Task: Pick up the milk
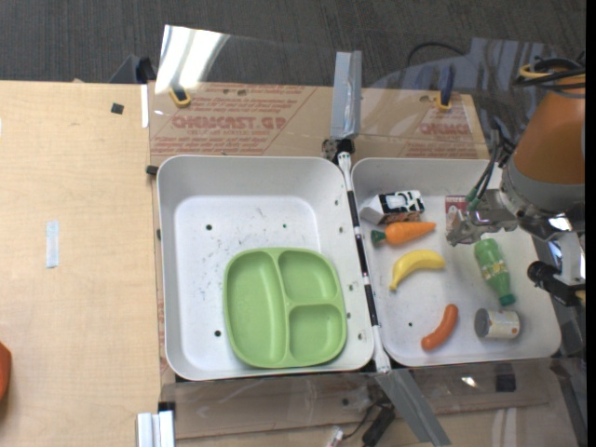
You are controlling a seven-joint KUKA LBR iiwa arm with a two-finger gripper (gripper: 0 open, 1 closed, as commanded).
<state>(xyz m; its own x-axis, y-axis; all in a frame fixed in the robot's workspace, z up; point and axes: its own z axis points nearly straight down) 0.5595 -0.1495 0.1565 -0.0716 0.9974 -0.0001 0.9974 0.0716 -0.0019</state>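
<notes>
approach step: gripper [463,220] hung over the right bin [466,347], nothing seen in its grasp.
milk [395,204] lay just left of it, touching the carrot [408,233]; next it needed to shift left and descend.

Grey arm [557,170] cut off at right edge; its gripper [475,220] fingers too small to tell; orange object [4,372] clipped at left edge
</notes>
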